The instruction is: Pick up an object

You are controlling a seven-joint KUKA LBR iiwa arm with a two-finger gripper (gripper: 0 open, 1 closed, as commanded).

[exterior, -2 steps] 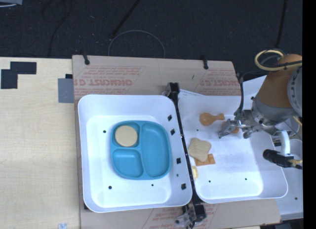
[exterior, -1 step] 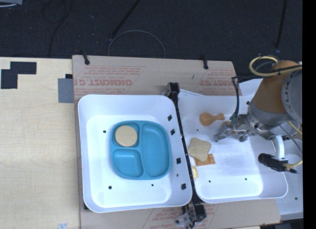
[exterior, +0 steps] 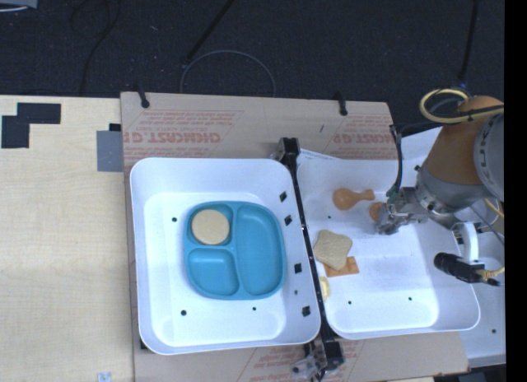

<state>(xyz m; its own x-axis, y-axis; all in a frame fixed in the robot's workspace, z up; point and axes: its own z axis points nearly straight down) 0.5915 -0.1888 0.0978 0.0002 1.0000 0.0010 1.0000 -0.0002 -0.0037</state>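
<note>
Currently, the scene reads as follows.
Candidate objects: three small items lie in the right bin [exterior: 412,310] — a tan drumstick-shaped piece [exterior: 351,198] near the upper wall, a pale bread-like slice [exterior: 332,248] lower down, and an orange flat piece [exterior: 349,267] partly under the slice.
Slice and orange piece: touching, close to the bin's left wall.
Drumstick-shaped piece: apart from the slice, above it in the view, with its narrow end towards the gripper.
Gripper [exterior: 385,221]: low over the right bin floor, just right of the drumstick-shaped piece; a small orange shape sits at its tip, too blurred to identify.
Gripper state: cannot tell — the tip is too small and dark to read, and no object is visibly held.
Arm [exterior: 457,162]: grey with an orange band, entering from the right above the bin's upper right corner.
Left bin [exterior: 156,290]: holds a blue divided tray [exterior: 247,261].
Tray contents: a round tan disc [exterior: 210,226] in the upper left compartment.
Bench: cardboard sheet [exterior: 247,125] under both bins, on a light wooden surface [exterior: 58,249].
</note>
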